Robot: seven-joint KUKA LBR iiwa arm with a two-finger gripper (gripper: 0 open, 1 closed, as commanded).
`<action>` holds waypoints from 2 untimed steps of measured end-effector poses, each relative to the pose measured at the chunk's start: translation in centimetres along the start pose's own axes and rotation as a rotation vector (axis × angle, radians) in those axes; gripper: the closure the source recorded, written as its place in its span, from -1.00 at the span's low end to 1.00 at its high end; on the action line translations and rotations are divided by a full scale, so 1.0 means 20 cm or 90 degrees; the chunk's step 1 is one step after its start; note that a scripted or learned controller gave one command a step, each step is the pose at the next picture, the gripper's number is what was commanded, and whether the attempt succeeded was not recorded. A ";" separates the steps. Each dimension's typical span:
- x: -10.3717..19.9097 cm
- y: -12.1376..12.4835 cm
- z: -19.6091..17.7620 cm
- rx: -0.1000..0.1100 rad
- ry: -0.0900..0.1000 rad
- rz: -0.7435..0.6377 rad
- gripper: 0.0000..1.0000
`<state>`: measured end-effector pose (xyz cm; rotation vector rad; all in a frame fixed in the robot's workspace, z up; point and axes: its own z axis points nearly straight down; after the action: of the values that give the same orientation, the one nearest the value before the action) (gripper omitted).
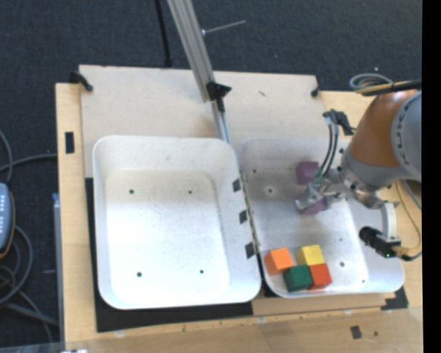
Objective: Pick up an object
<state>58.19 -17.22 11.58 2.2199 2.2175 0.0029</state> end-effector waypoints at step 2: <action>0.62 0.29 -0.89 -0.003 0.000 -0.006 1.00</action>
<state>63.95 -4.90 29.30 2.2069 2.2261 0.0090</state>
